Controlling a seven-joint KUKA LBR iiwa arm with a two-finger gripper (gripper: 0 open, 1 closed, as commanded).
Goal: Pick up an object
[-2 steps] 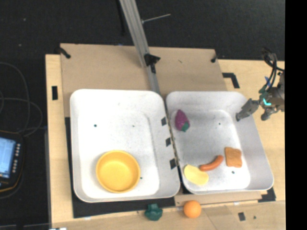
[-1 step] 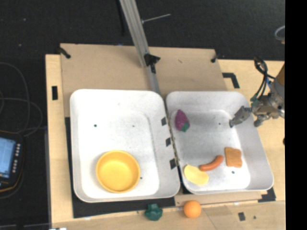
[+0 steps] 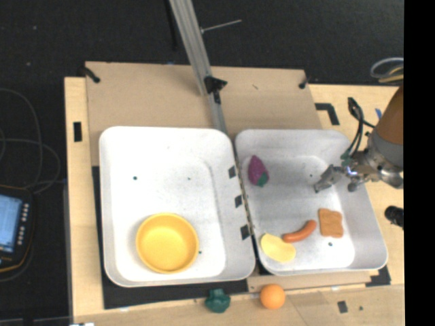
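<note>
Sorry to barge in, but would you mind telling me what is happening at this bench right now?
A robot arm reaches in from the right, its hand over the right bin, holding nothing. That bin contains a purple item, a sausage, a toast-like piece and a yellow piece. A yellow bowl sits in the left bin. An orange ball and a green item lie outside.

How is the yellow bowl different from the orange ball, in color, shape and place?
The yellow bowl is clearly larger than the orange ball. The bowl is open and hollow, while the ball is a closed round shape. The bowl sits inside the left bin, while the ball lies outside both bins, on the bench in front of the right bin. Both are round and warm in color.
</note>
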